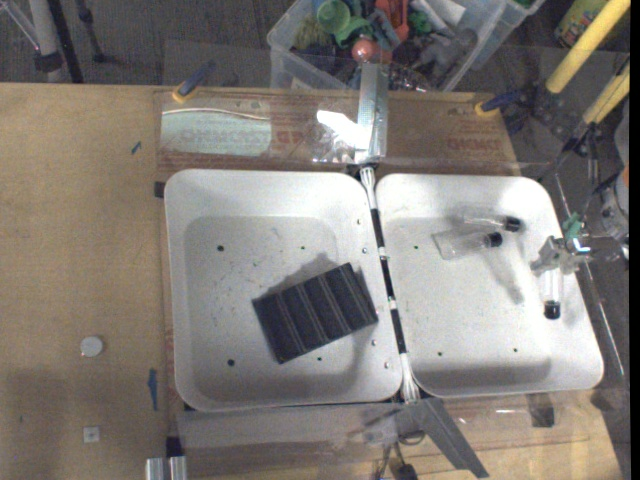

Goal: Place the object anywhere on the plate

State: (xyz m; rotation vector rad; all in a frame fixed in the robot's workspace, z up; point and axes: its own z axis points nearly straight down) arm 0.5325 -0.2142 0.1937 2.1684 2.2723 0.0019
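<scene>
A black ribbed plate (315, 311) lies tilted on the floor of the left bin (175, 268), towards that bin's near right corner, and nothing rests on it. To the right of the plate, past the seam where the two bins meet, is the right bin (470, 368). In its far half lies a clear tube (470, 240) with a black cap at its right end, flat on the white floor and well apart from the plate.

Farther right of the plate, over the right bin's right wall, hangs the pincer (558, 253). It is small and blurred, so I cannot tell whether it is open or closed, and nothing can be seen gripped in it. Just below it is a slim pale piece with a black tip (550, 296); I cannot tell whether this lies in the bin or belongs to the pincer.

Beyond the plate, behind both bins, a brown board (230, 133) is held by a clamp (192, 83) to the wooden surface (70, 218). Farther back stands a clear tub of coloured toys (400, 18). Left of the plate, out on the surface, sits a small white disc (91, 346).
</scene>
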